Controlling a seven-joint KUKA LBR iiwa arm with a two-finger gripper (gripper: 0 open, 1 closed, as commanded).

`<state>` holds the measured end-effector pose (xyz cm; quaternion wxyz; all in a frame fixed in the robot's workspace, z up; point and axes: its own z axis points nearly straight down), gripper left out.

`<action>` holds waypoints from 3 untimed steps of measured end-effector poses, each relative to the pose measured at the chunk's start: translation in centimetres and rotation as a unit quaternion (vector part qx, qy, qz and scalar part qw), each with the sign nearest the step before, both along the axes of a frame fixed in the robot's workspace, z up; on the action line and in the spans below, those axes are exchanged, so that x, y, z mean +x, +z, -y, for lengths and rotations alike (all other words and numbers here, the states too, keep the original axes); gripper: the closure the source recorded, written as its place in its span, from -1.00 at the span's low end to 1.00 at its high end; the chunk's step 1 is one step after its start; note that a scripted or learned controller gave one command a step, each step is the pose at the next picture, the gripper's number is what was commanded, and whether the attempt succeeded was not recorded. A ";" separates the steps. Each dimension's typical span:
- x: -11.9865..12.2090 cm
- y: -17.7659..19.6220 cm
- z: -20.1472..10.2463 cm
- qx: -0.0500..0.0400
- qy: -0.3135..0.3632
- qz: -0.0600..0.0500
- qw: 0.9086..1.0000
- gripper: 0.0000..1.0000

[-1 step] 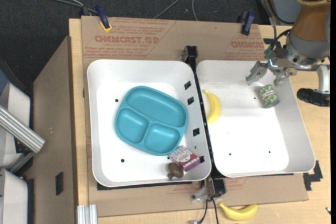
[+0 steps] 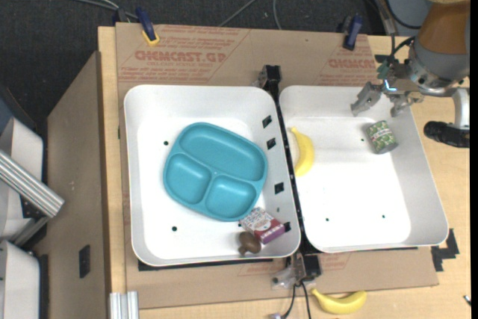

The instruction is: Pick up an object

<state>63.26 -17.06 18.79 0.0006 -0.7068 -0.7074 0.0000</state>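
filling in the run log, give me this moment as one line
tool: open, over right bin, holds nothing | nearest: green patterned object just below | banana at right bin's left wall | left bin: blue divided plate

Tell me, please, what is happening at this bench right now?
A grey-and-orange robot arm reaches in over the right bin, its hand open just above a small green patterned object and not holding it. A banana lies by that bin's left wall. The left bin holds a blue divided plate.
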 end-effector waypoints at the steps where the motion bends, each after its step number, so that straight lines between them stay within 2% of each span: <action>1: -1.0 -5.7 0.1 0.001 -0.001 -0.003 1.000 -1.00; 2: -0.9 -10.5 -0.3 0.004 0.001 -0.002 1.000 -1.00; 3: -0.8 -9.1 -0.2 0.002 0.001 0.000 1.000 1.00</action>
